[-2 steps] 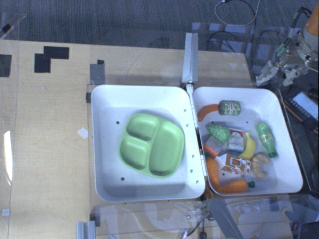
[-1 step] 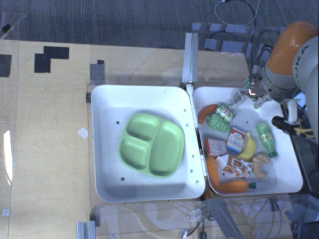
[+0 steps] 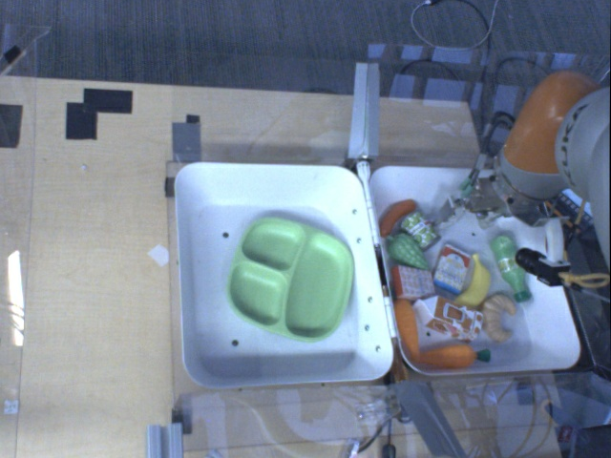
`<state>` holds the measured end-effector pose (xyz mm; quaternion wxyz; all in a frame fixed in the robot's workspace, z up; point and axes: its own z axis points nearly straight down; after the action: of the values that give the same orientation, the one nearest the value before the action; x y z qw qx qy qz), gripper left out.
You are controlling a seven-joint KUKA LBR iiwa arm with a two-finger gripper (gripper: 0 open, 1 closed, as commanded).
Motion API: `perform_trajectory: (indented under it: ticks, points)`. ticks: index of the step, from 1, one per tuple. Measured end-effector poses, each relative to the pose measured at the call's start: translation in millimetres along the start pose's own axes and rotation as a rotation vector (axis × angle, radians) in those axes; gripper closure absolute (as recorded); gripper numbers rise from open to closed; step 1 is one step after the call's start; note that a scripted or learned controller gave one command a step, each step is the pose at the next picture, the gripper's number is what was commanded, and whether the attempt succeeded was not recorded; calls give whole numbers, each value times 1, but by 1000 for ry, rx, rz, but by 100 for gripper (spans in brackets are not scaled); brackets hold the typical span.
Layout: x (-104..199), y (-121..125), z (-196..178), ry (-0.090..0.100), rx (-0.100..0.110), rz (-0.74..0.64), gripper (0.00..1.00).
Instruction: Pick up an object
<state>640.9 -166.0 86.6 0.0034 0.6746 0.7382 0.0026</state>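
1. Several toy foods crowd the right bin, any one of them up for grabs: a green bottle lies near the right wall, a banana is just left of it, and a blue-and-white carton touches the banana.
2. Down front, a carrot lies along the near wall, with a red-and-white packet just behind it and a tan piece beside that.
3. Over by the divider, a sausage and some green items are bunched at the far left corner.
4. Gripper hangs over the bin's far edge, apart from the pile; nothing sits between its fingers, and whether they are apart or together cannot be told from here.
5. Arm comes in from the right, orange band showing.
6. Next door, the left bin carries a green divided tray, tilted a little, near its middle.
7. Both bins sit on the wooden bench.
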Motion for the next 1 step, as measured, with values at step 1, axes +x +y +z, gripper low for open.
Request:
perform_trajectory:
  ticks: [1]
  points:
    - [67, -10, -1, 0, -4, -170, 0]
